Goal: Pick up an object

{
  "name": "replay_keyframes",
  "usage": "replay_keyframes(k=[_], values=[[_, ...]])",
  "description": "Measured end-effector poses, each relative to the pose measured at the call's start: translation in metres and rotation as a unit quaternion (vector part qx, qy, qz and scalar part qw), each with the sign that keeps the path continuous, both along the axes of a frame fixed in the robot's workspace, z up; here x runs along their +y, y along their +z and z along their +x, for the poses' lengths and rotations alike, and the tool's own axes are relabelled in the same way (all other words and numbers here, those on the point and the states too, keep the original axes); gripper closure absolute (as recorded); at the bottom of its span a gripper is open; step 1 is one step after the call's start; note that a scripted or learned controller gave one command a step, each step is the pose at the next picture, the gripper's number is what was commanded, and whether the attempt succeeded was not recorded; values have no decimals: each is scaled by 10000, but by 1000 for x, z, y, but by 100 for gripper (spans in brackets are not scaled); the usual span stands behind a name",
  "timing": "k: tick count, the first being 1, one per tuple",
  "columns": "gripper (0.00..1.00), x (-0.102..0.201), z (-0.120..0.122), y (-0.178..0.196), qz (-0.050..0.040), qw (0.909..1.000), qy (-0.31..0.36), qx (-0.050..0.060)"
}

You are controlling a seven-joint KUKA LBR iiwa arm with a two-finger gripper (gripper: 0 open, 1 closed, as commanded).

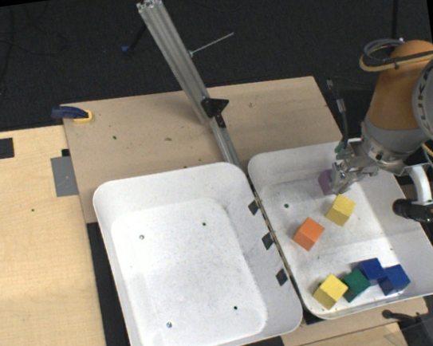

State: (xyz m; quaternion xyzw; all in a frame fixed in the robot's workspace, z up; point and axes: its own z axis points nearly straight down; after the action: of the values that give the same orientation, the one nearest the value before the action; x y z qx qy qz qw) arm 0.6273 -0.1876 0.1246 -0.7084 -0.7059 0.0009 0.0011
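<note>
The right bin [421,246] holds several small blocks. A purple block [326,182] lies near its back, partly hidden by my gripper [343,172], which hangs low right beside it on its right. A yellow block [340,211] sits just in front of the gripper and an orange block [309,233] lies left of that. Along the bin's front edge a second yellow block [329,291], a green block [355,283] and two blue blocks [370,269] [394,279] are bunched together.
The left bin [115,193] stands next to the right one, with black clips [268,240] along the shared edge. A slanted aluminium rail [186,76] rises behind the bins. The arm's orange band [399,100] looms over the right bin's far right side.
</note>
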Motion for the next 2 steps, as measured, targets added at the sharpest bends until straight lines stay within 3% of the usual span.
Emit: replay_keyframes(k=[2], values=[[100,5,-6,116,-11,10000,20,-41]])
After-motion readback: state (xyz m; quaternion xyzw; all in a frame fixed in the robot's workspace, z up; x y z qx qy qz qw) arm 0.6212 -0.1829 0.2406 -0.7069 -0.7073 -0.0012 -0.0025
